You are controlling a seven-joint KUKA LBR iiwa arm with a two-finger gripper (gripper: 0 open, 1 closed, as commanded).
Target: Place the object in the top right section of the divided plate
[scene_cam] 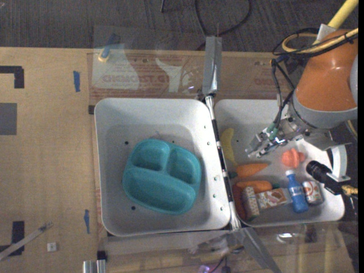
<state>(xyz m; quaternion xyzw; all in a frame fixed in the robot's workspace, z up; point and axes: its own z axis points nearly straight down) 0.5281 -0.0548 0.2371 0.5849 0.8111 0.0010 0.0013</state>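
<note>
Orange-banded arm (325, 75) hangs above the right bin (236, 115); its tool (264, 144) looks empty, opening unclear. Best descend squarely on the carrot (251, 169) before crossing to the teal plate (161, 176).

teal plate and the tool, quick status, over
Tool above the right bin, nothing seen between its fingers. Teal divided plate in the left bin, all sections bare. Carrots, blue bottle and other items lie in the right bin.
</note>
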